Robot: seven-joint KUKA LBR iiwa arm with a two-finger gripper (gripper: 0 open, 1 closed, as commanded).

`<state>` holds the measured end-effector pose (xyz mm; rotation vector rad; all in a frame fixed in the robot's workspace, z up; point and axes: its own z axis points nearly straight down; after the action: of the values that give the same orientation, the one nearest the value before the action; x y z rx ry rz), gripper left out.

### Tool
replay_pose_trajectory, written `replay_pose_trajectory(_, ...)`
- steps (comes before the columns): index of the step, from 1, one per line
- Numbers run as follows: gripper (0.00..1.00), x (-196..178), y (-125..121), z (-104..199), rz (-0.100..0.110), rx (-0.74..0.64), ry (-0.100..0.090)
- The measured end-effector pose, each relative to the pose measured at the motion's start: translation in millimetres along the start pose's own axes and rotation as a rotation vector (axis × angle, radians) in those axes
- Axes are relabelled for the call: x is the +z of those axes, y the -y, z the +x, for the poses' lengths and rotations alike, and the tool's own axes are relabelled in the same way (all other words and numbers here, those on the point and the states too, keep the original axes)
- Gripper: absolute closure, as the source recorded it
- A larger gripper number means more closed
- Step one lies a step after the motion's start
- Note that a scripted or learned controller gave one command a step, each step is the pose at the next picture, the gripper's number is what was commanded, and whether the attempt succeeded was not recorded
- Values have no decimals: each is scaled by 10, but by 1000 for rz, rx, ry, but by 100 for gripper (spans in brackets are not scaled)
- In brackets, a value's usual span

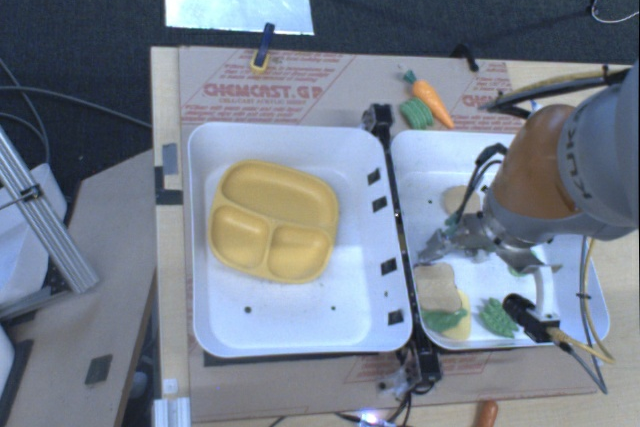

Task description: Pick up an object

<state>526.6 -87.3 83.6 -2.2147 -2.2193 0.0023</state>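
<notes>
Left white bin [215,315]: yellow three-compartment plastic tray [272,219]. Right white bin [425,155]: two-finger gripper [438,246] low at its left side, just above tan sandwich-like toy [440,293]; finger state cannot be told. Green leafy toy [497,317] beside it.

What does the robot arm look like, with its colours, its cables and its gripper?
The arm is thick and rounded, grey, with a broad orange band above the wrist. Black cables loop along the orange part toward the gripper, which is a smaller assembly of dark and silvery metal parts.
</notes>
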Motion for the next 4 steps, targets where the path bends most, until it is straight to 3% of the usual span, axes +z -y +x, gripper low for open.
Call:
replay_pose_trajectory(1,100,-113,-40,-28,-8,2,3)
replay_pose_trajectory(2,100,-1049,48,795,-12,-8,2)
replay_pose_trajectory(3,100,-1476,220,879,-11,-5,2)
replay_pose_trajectory(4,100,-1842,405,1434,-10,-7,2)
